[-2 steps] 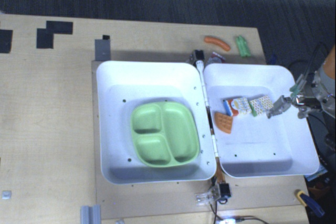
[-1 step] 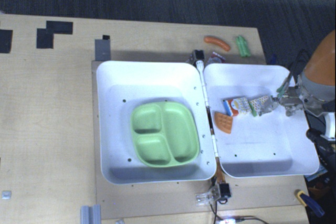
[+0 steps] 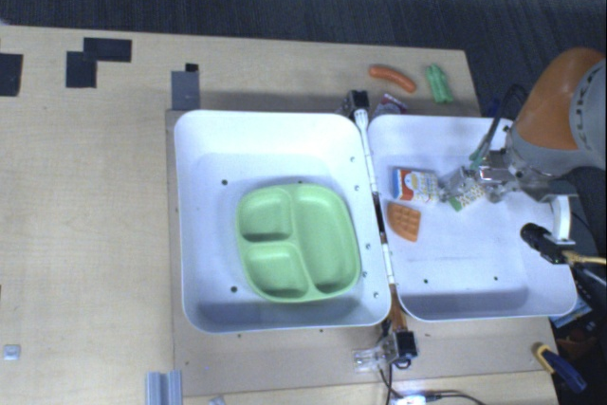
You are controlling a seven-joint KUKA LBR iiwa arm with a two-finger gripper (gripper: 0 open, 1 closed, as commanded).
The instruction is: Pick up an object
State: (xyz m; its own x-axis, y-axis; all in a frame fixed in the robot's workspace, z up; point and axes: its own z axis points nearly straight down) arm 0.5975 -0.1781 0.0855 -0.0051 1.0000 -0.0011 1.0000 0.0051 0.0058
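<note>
In the right bin [image 3: 474, 285] a small white carton [image 3: 413, 184] with orange and blue print lies on its side near the left wall. Just below it lies a flat orange waffle-like piece [image 3: 404, 223]. My gripper [image 3: 462, 191] hangs low over the bin, right beside the carton's right end, and the grey arm with its orange band [image 3: 560, 109] comes in from the right. A small greenish patch shows at the gripper's tip; I cannot make out what it is or whether it is held.
The left bin [image 3: 204, 204] holds a green divided plate [image 3: 298, 240]. Behind the bins on the bench lie an orange sausage-shaped toy [image 3: 392, 78], a green toy [image 3: 438, 82] and a small purple item [image 3: 392, 102].
</note>
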